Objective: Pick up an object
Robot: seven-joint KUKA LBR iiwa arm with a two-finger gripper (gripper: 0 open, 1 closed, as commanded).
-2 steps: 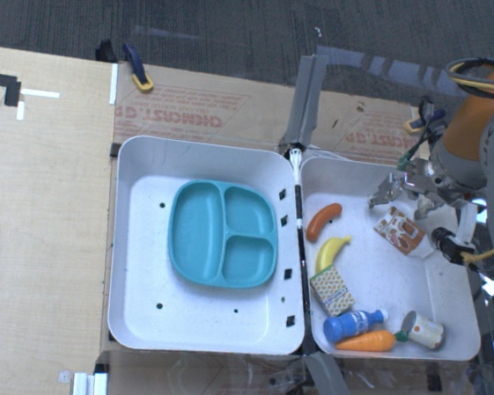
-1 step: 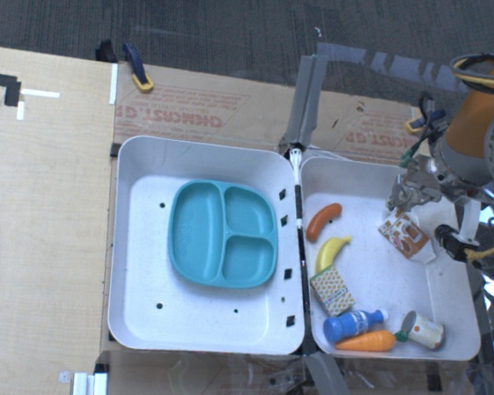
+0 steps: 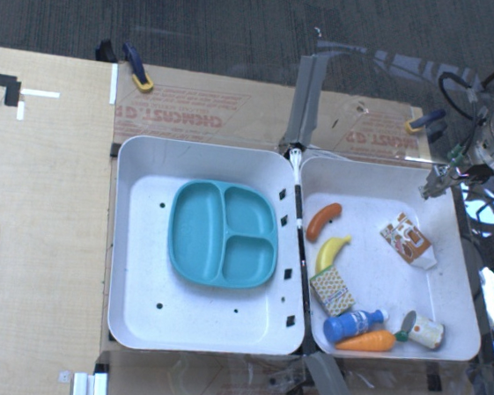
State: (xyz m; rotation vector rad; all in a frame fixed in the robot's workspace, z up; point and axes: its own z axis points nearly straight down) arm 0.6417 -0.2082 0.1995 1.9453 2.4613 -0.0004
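The right shallow white plastic bin [image 3: 471, 289] carries all the loose items, so it is the place a pick would be made. A reddish-orange sausage-shaped toy [image 3: 323, 219] lies near its left wall toward the far edge, with a small yellow plastic banana [image 3: 330, 251] just below it and a yellow-and-white patterned packet [image 3: 332, 290] nearer the front. Along the front edge sit a blue-and-white plastic bottle on its side [image 3: 353, 324], an orange toy carrot [image 3: 366, 341] touching or just beside it, and a small cream cylindrical container with a green end [image 3: 423, 331] toward the front right corner. A crumpled white-and-brown snack wrapper [image 3: 407, 240] lies alone toward the far right, well apart from the rest, which would likely make it the easiest target.

The left shallow white plastic bin [image 3: 126, 249] holds a teal three-compartment plastic tray [image 3: 223, 234] about its middle, probably a drop-off spot.

The grey arm's two-finger gripper [image 3: 439, 180] hangs at the far right corner of the right bin, above the rim and clear of every object. Whether its jaws are wide or narrow cannot be told; nothing appears between them. The pick looks not yet begun.
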